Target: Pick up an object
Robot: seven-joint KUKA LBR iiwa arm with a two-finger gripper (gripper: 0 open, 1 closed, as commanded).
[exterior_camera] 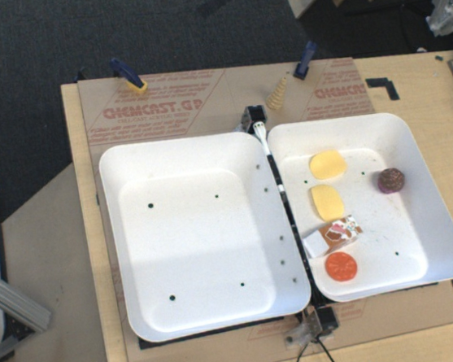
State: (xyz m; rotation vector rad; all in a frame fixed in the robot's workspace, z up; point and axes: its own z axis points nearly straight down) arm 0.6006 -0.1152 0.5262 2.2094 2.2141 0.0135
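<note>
Two white bins, objects gathered in the right one.

The left bin sits beside the right bin, which holds two yellow pieces, a small packet, a red disc, a dark purple ball.

Left bin: the shallow white plastic bin on the left has a wide bare floor, open from above.
Right bin: the shallow white plastic bin on the right is crowded along its left side.
In the way: a pale yellow round piece, a yellow squarish piece, a small red and white packet and a flat red-orange disc sit in a close line.
Far side: a dark purple ball sits apart near the right wall.
Free floor: bare white between the line and the ball, and below the ball.
Middle: both bin rims meet under a black strip.
</note>
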